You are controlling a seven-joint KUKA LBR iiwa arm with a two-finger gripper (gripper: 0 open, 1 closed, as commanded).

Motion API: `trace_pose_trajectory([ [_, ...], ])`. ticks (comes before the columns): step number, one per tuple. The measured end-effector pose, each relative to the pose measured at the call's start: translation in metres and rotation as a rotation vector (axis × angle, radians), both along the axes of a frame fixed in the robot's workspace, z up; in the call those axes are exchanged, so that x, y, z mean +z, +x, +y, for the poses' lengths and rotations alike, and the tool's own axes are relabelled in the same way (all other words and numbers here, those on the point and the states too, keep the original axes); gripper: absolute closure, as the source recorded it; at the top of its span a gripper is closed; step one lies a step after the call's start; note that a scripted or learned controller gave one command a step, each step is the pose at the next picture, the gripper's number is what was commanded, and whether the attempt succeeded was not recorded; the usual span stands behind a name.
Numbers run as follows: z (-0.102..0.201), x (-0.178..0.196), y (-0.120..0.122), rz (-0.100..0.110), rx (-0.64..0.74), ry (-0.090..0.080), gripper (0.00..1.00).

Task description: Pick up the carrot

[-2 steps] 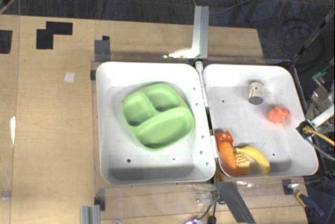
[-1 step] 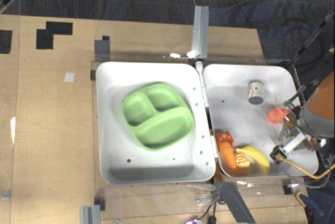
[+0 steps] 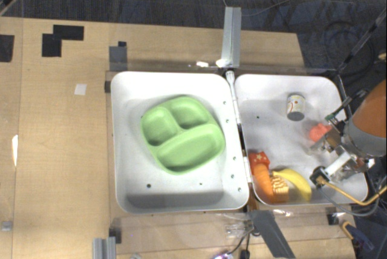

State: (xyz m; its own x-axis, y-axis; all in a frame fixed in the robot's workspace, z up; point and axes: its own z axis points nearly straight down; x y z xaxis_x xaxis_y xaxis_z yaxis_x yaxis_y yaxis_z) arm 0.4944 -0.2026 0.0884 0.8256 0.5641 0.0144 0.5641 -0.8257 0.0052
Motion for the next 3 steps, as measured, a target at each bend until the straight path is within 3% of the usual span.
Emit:
trace_pose_trajectory([
  [1,-0.003,0.107,-0.006,0.017,-0.270,-0.001,0.00],
  [2,-0.003,0.129,-0.005,0.015,0.088,-0.005,0.00],
  [3,0.011,0.205,-0.004,0.016,-0.233,-0.004,0.00],
])
